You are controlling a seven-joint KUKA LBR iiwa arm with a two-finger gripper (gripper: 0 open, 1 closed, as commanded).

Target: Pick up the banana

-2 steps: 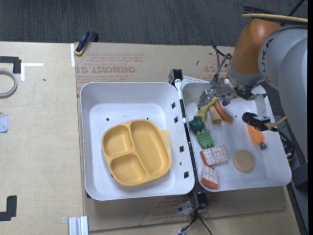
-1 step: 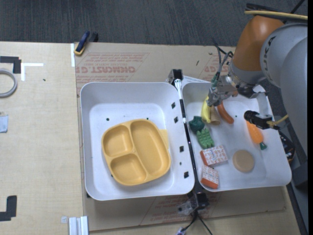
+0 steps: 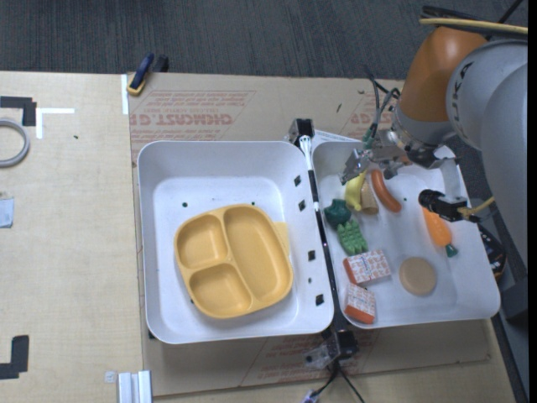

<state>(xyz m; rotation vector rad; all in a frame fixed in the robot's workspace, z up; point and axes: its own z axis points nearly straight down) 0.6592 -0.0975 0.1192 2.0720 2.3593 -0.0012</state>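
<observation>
The banana [image 3: 355,194] is a short yellow piece lying in the right bin [image 3: 470,296], near its back left corner. My gripper [image 3: 362,166] hangs just over the banana's far end, and the grey arm with its orange band [image 3: 436,57] reaches in from the right. The gripper's body hides the banana's top end, so I cannot see whether they touch.
A red sausage [image 3: 386,193] lies right beside the banana. Green toy foods [image 3: 346,227], two red-and-white boxes [image 3: 367,267], a tan round disc [image 3: 418,276] and an orange carrot [image 3: 438,227] are also in the right bin. The left bin [image 3: 159,175] holds a yellow divided plate [image 3: 233,260].
</observation>
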